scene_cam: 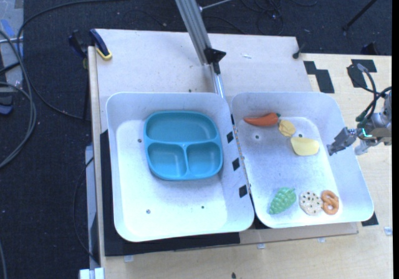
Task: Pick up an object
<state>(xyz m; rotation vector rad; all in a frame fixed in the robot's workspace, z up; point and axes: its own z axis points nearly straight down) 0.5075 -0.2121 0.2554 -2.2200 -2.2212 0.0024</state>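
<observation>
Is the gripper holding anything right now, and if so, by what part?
Nothing is held. The gripper sits at the right bin's right wall, apart from the nearest item, the yellow piece.

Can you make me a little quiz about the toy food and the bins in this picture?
1. True or false: the blue plastic divided plate lies in the left white bin.
2. Which toy lies nearest the gripper?
A. orange toy carrot
B. yellow toy lemon piece
C. green toy grape bunch
3. Fill in: the brown toy pretzel lies beside the round speckled toy ____.

Key: 1 true; 2 B; 3 cookie.
</observation>
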